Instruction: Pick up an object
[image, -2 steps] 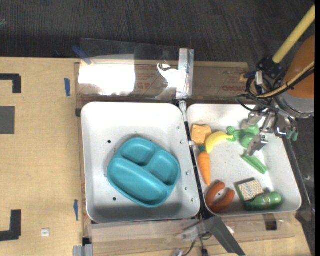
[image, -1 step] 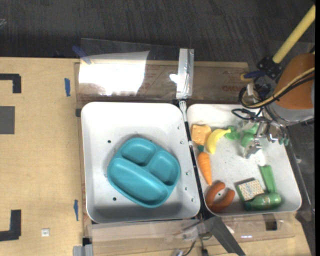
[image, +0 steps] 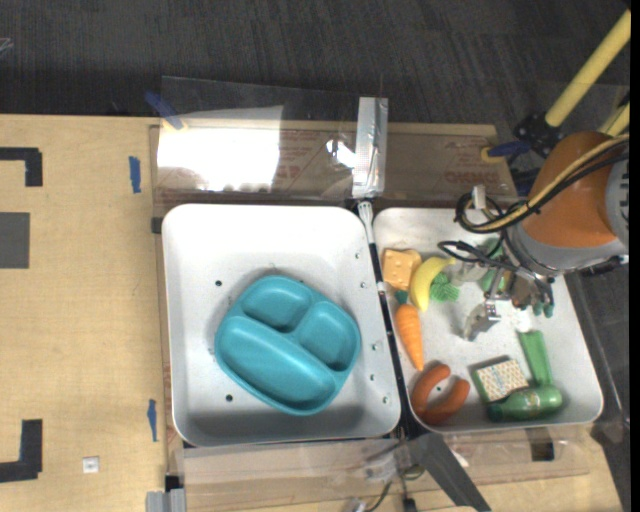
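The right bin (image: 585, 370) holds several toy foods. A yellow cheese block (image: 400, 267), a banana (image: 428, 282) and a small green piece (image: 446, 292) lie at its left. Below them are an orange carrot (image: 409, 335) and a red-brown sausage (image: 440, 390). A checkered cracker (image: 500, 378), a green cucumber (image: 535, 355) and a dark green vegetable (image: 526, 404) sit at the front right. My gripper (image: 484, 318) hangs low over the bin's middle, right of the banana and above the cracker. Nothing is visibly held in it.
The left bin (image: 190, 250) contains a blue divided plate (image: 288, 342). The arm's orange band (image: 572, 205) and its cables (image: 500, 215) hang over the right bin's back right corner. A clear plastic sheet (image: 250, 150) lies behind the bins.
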